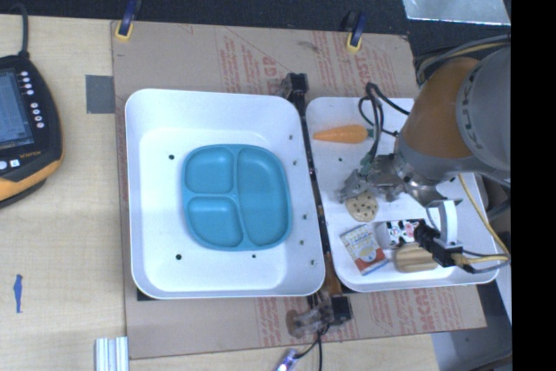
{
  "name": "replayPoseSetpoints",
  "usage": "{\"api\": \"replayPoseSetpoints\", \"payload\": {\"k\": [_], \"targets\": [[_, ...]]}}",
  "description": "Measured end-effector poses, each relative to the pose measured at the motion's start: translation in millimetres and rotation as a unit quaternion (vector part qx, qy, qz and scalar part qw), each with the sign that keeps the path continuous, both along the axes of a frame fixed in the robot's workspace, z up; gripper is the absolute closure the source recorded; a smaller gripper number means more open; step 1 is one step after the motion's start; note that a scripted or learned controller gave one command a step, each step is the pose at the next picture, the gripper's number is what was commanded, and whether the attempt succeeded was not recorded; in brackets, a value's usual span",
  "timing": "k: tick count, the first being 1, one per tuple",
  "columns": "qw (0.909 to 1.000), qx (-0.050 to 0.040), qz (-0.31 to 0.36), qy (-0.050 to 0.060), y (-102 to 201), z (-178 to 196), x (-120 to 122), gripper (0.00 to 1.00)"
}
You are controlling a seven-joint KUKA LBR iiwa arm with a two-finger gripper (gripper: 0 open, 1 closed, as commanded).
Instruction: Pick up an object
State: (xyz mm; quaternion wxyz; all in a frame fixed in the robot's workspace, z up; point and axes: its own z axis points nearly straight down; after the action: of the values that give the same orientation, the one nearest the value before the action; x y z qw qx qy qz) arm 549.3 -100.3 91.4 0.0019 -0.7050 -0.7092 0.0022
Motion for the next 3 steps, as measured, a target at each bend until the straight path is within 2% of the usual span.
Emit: {"api": "replayPoseSetpoints", "payload": {"k": [1,2,3], "targets": [[1.0,0.0004,0.0,0.001,6.0,0.0,-3.0,0.0],[1.0,0.0,0.001,-0.002,4.9,12.9,-0.9,1.0],[1.0,-0.0001,0.001,-0.002,4.9,12.8,-0.9,0.0]]}}
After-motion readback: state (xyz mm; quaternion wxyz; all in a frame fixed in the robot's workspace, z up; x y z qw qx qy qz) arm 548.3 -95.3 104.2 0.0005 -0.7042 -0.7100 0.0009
